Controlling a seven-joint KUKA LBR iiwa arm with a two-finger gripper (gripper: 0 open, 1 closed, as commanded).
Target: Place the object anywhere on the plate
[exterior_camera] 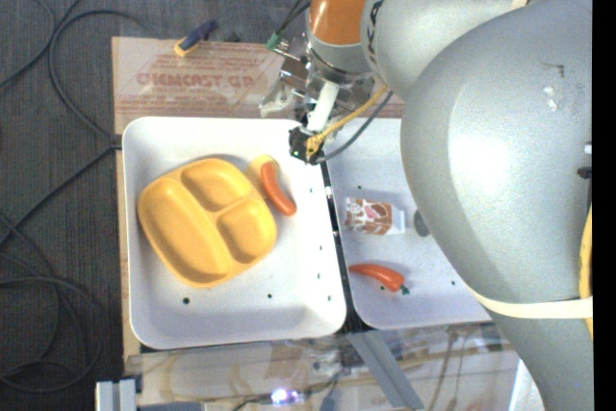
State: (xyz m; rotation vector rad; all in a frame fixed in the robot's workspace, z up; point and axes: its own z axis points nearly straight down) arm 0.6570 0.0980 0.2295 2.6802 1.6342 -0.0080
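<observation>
A yellow divided plate [207, 221] lies in the left bin [154, 322], with nothing on it. An orange-red sausage-shaped object [277, 188] rests on the bin floor against the plate's upper right rim. My gripper [289, 101] hangs over the far right corner of the left bin, up and to the right of the sausage and apart from it. I see nothing held in it.
The right bin [433, 303] holds a small brown-and-white packet [370, 216] and a red chili pepper [378, 276]. The large grey arm covers the right part of that bin. A cardboard sheet [183, 87] lies behind the left bin. Cables run over the floor at left.
</observation>
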